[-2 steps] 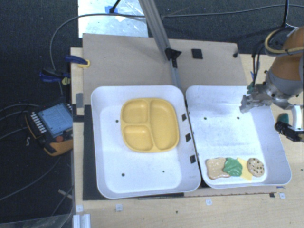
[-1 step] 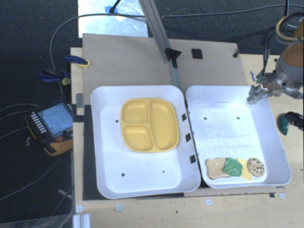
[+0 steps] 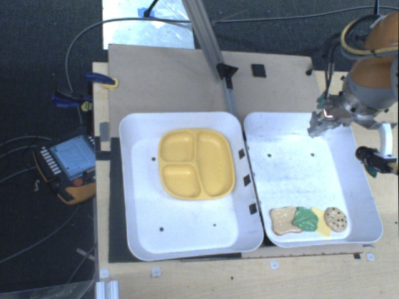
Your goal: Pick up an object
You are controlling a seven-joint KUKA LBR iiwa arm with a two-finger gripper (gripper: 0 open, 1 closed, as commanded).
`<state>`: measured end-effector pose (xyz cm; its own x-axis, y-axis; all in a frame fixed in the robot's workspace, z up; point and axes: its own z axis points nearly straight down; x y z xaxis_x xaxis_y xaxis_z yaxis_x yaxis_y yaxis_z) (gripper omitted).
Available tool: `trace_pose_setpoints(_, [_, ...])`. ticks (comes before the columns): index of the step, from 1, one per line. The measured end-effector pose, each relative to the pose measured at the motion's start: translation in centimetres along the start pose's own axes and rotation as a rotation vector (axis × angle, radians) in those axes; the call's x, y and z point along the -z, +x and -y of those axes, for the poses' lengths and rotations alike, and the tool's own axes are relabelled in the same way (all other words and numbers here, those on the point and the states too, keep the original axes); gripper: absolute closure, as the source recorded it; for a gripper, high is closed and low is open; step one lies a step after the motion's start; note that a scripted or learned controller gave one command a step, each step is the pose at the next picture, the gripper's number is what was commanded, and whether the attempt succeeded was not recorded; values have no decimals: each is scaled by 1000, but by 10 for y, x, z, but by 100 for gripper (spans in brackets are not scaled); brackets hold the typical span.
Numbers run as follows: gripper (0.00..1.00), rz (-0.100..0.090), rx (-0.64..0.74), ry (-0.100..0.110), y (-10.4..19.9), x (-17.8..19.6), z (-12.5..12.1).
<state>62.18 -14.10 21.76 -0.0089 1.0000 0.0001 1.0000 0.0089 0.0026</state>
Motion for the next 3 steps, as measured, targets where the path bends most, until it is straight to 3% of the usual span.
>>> trace_pose_setpoints(1, [100,-1,1,0,55,12,0])
trace_pose_setpoints(3, [100,-1,1,1,161,-1,-1])
